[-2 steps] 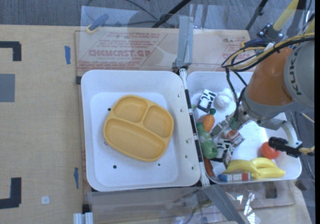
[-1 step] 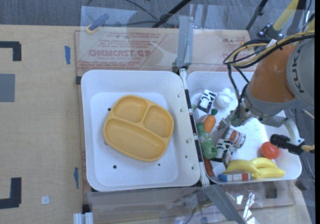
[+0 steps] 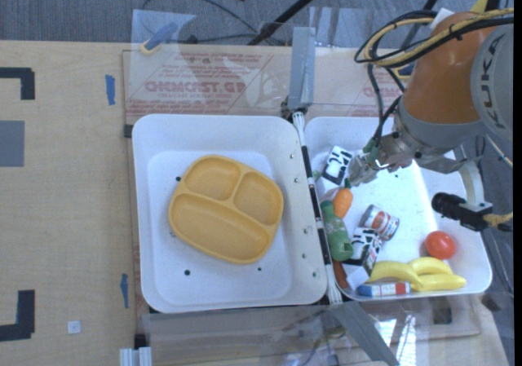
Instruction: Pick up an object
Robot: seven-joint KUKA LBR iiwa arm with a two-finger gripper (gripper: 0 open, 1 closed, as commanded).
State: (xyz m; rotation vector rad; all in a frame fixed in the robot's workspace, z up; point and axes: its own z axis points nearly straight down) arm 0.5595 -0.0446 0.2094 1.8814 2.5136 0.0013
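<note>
1. Reaching in from three o'clock, the arm (image 3: 457,71) bends down over the right bin (image 3: 412,181), and its gripper (image 3: 364,167) hangs over the bin's upper left area, at about ten o'clock from the bin's middle.

2. Whether the tool is apart or together I cannot tell; the tip is small and dark against the clutter, and nothing is plainly seen between it.

3. Closest to the tip are a black-and-white carton (image 3: 336,164) just at nine o'clock of it and a small carrot (image 3: 343,202) at about seven o'clock. Either looks the likely target.

4. The carton probably handles as light and stiff, with flat faces that suit a squeeze across its narrow sides. The carrot looks like a smooth toy, light but rounded and prone to slip, so best taken across its thick middle.

5. Farther off lie a small can (image 3: 380,222) near the bin's centre, a tomato (image 3: 440,244) at four o'clock, a banana (image 3: 418,273) at six o'clock, and a green bottle (image 3: 335,233) along the left wall.

6. The left bin (image 3: 155,218) carries a yellow divided plate (image 3: 226,208), well apart from the gripper.
</note>
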